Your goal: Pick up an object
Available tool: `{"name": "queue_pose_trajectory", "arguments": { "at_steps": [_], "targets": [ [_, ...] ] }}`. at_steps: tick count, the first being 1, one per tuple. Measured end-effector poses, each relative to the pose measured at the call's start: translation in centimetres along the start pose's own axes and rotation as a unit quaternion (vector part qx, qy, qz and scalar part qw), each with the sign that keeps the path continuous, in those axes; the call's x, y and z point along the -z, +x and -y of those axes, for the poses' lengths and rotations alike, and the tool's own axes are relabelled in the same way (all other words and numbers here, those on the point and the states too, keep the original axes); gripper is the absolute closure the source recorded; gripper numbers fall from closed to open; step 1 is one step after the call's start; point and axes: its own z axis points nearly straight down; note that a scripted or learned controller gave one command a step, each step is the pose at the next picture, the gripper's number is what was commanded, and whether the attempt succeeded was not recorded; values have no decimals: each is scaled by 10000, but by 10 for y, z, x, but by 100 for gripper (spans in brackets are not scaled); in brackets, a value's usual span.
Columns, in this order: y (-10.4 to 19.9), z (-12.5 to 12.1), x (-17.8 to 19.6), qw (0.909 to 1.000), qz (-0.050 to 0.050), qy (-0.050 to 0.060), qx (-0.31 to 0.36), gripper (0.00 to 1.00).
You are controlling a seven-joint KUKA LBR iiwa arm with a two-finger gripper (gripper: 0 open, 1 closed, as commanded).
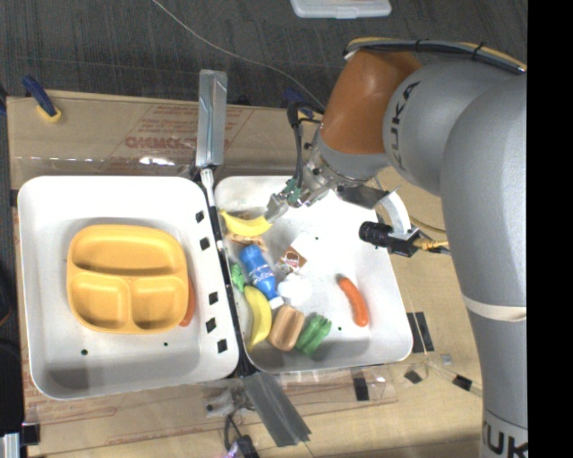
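Gripper is positioned over yellow banana near the right bin's rear-left corner; finger state cannot be determined.

1. This is a robotics lab or test cell, not a home or a shop.
2. A big grey industrial arm marked KUKA reaches over the bench.
3. Two shallow white bins sit side by side on a cardboard sheet clipped down with blue clamps.
4. Loose cables run over dark carpet.
5. The right-hand bin holds plastic toy food, test props.
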Motion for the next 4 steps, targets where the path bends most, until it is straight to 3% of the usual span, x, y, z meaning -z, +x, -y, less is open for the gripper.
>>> {"name": "queue_pose_trajectory", "arguments": {
  "at_steps": [1,2,3,4],
  "targets": [
    [0,1,-1,10000,-4,8,-3,0],
    [-45,-11,-102,9999,-10,5,159,0],
    [-45,-12,-91,9998,-3,5,177,100],
    [2,-19,4,9976,31,-40,690,100]
  ]
}}
